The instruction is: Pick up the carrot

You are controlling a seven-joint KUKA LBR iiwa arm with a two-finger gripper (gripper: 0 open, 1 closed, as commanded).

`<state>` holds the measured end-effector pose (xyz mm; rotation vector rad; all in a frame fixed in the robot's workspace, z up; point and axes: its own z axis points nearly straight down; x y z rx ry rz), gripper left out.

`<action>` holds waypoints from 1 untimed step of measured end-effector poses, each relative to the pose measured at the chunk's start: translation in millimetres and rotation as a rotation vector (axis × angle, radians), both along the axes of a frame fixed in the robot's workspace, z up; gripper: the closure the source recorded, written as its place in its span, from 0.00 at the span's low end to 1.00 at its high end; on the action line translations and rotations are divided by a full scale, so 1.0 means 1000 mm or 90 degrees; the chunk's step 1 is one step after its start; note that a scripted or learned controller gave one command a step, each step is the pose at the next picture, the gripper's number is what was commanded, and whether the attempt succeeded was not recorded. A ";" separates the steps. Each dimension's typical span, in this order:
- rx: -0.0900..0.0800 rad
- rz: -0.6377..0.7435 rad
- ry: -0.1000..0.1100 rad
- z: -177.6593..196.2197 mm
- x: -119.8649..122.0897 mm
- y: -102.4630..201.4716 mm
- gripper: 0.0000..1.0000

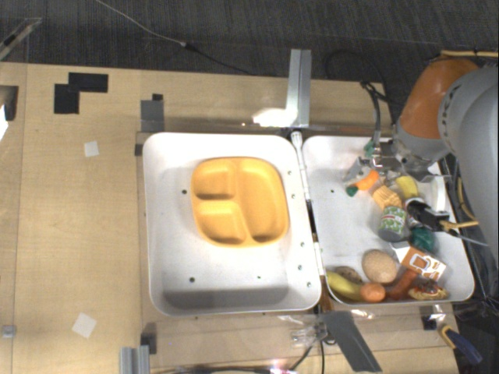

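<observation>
A single fixed camera looks down from above the wooden bench [70, 232], tilted slightly so the far edge and dark floor sit at twelve o'clock. It stands far enough back to take in both white bins: the left bin [168, 232] near centre, the right bin [335, 232] toward three o'clock. The grey arm [468, 115] enters from between one and three o'clock.

Arm [460, 123] reaching from right, pincer [368, 170] lowered, pointing left.

Grey rounded arm [472, 123] with an orange band [433, 100] and black cables.
</observation>
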<state>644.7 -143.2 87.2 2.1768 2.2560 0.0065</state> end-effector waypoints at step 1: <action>-0.001 0.004 -0.001 0.012 0.001 0.001 1.00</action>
